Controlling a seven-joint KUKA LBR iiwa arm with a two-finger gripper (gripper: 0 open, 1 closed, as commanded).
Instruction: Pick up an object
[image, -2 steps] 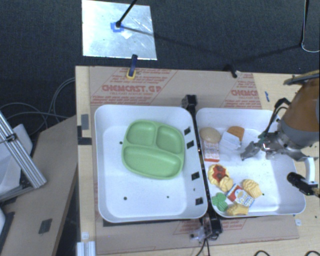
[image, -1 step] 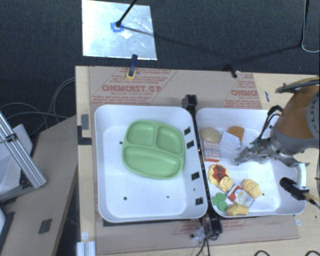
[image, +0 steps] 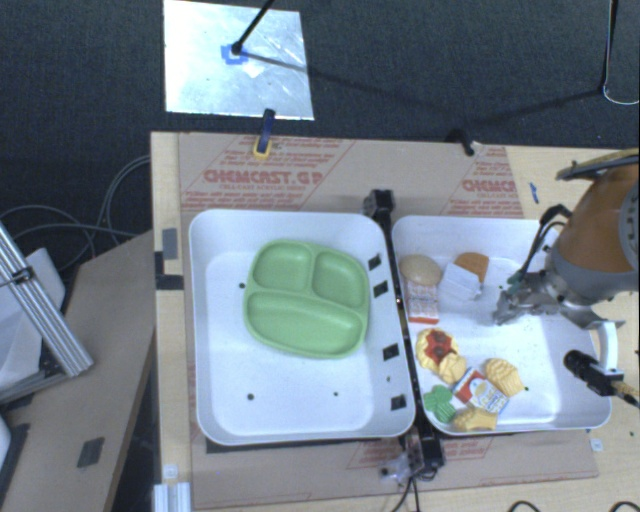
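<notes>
Left bin: green divided plate at centre. Right bin: toy foods clustered along its left side — bread roll, orange piece, pizza slice, croissant. Hand low over the bin's right-centre, nothing seen between its fingers; spread or pressed together, cannot tell.

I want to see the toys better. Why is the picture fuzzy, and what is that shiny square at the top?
Camera view: soft all over, so the small toy food blurs together; the silvery sheet glares under the light; the green tray shows plainly.
</notes>
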